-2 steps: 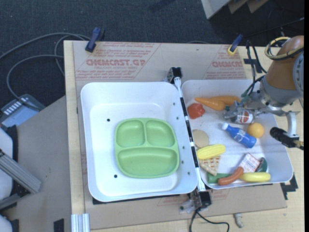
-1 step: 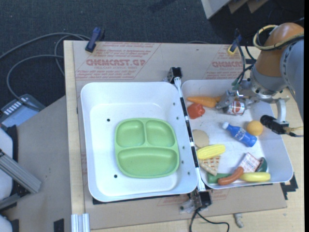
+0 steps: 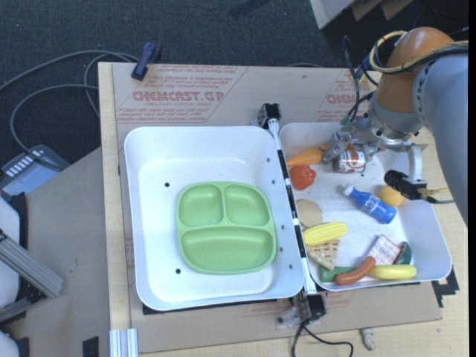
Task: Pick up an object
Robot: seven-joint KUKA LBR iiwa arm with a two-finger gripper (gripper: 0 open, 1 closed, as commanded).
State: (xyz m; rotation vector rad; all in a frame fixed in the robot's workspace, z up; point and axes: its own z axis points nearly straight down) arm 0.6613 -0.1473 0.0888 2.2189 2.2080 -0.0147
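Note:
My gripper (image 3: 348, 147) hangs low over the back of the right bin (image 3: 439, 238), directly above or against a small red and white can (image 3: 355, 160). Whether it touches the can is hidden by the wrist. An orange carrot (image 3: 306, 156) lies just left of the gripper, with a red tomato-like piece (image 3: 302, 175) beside it. Nearer the middle lie a blue bottle (image 3: 370, 203) and a yellow lemon (image 3: 392, 195). The grey arm with its orange band (image 3: 407, 58) comes in from the upper right.
At the right bin's front lie corn (image 3: 325, 233), a tan round cookie (image 3: 309, 213), a cracker wedge (image 3: 324, 255), a hot dog (image 3: 355, 271), a banana (image 3: 394, 272) and a red-white packet (image 3: 384, 249). The left bin (image 3: 149, 155) holds a green divided plate (image 3: 225, 225).

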